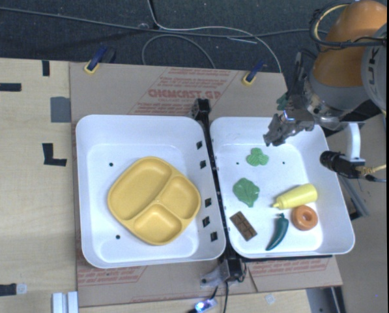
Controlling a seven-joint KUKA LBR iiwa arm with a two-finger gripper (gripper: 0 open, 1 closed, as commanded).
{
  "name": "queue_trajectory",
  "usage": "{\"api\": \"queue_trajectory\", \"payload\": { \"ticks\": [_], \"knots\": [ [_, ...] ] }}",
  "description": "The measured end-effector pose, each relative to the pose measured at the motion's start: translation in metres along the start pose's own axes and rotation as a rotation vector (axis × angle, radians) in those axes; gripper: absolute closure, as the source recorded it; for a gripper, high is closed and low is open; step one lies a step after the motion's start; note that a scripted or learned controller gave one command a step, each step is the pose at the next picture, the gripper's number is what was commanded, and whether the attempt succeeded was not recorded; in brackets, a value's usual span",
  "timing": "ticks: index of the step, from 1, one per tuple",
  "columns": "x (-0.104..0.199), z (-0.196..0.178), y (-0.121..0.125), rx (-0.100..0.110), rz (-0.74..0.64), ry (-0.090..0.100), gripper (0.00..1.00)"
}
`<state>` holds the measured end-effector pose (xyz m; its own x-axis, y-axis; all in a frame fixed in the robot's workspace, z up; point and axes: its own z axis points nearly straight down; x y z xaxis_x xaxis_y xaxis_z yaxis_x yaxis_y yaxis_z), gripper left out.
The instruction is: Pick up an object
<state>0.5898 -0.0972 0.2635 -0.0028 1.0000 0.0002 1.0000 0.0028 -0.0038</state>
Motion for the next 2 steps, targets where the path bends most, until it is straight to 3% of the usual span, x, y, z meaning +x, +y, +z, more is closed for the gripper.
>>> {"api": "queue_trajectory", "payload": {
  "ticks": [2],
  "knots": [
    [0.104, 0.006, -0.039, -0.001, -0.002, 0.0, 1.0]
  ]
}}
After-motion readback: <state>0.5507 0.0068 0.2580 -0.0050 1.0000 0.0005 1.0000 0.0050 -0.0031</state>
